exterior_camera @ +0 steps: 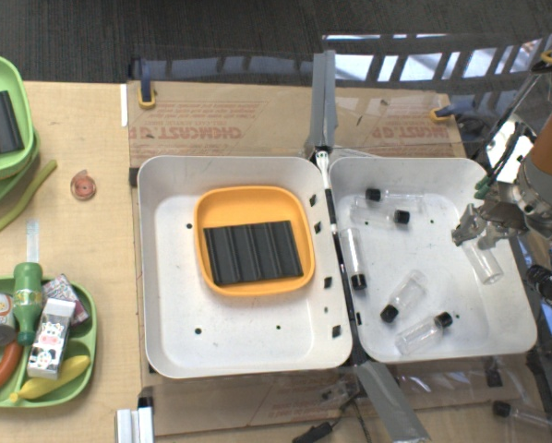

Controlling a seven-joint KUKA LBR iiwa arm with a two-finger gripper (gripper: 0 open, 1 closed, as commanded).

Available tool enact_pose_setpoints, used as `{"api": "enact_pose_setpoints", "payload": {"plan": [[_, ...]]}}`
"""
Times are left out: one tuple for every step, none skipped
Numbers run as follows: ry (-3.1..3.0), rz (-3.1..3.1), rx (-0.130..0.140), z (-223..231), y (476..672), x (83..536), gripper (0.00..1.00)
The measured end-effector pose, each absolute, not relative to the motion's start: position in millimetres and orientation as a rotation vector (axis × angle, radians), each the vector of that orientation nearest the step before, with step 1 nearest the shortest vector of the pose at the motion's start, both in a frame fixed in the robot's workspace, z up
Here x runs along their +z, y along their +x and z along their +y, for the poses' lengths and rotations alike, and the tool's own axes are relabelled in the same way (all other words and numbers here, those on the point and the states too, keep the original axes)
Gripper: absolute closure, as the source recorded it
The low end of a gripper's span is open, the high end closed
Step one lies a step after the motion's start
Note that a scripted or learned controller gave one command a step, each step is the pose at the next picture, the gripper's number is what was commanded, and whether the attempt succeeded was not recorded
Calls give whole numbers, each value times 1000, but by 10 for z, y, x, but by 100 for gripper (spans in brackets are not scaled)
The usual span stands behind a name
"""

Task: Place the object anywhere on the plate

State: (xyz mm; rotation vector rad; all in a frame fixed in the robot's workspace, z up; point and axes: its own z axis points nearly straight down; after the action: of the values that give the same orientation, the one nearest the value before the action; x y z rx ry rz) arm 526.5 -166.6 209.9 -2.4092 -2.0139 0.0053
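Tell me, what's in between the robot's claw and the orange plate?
Between the gripper and the orange plate, the camera view shows clear vials with black caps lying in the right bin, then the rims where both bins meet.

I see the orange plate (254,238) near the middle of the left bin (165,340), with a dark ribbed insert (253,253) lying on it. In the right bin (442,169) several clear vials with black caps lie scattered: two (387,204) toward the far edge, one (353,258) along the left wall, three (414,317) toward the near edge. My gripper (480,233) hangs over that bin's right side, above another vial (486,264); I cannot tell how the jaws stand.
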Motion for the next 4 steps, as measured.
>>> {"api": "enact_pose_setpoints", "payload": {"plan": [[-2307,-2133,4,-2007,6010,2369,100],[-1893,-2510,3,-2072,6562,2494,100],[-1674,-2662,2,-2220,6596,2970,100],[-1446,-2793,1,-2216,6599,3689,100]]}}
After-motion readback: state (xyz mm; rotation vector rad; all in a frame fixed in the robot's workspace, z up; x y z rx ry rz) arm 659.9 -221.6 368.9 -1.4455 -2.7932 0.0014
